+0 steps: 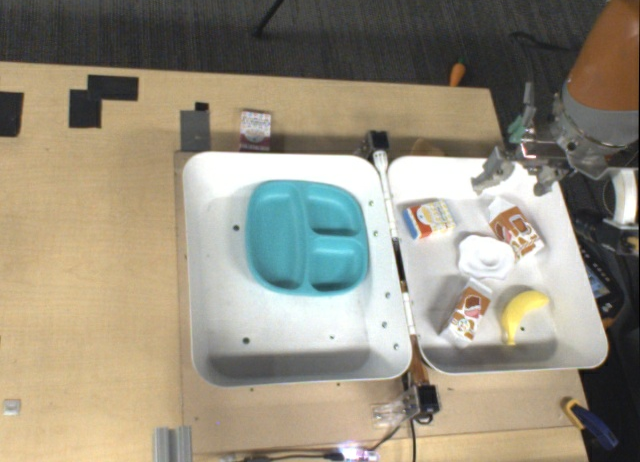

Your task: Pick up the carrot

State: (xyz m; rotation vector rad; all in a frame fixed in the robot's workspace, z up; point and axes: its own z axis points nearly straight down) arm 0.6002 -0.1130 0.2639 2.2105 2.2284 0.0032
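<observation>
The desk (100, 300) carried two bins. I took the right bin (570, 340) as my mark, with the left bin (215, 350) touching its left wall and holding a teal divided plate (305, 235). My arm (605, 60) came in over the right bin's far right corner. My claw (515, 172) hung above the far rim with its fingers spread and nothing between them. Inside the right bin lay a banana (522, 312) near the front right, a brown carton (516, 231) just under my claw, a second brown carton (468, 312) at the front beside the banana, a red and white carton (428, 218) by the left wall, and a crumpled white thing (485, 255) in the middle. I could not tell which of these, if any, was the carrot. The likeliest candidate was a small orange thing (457, 74) beyond the right bin's far rim at the desk's far edge, too small to name for certain. The main risk, as I judged it, was dropping straight down and closing on the brown carton, since it was the nearest thing below me. The banana's shape could also have fooled a grasp. If the orange thing was the carrot, it lay outside the bin, and a reach there might have clipped the rim or nudged it off the desk.
</observation>
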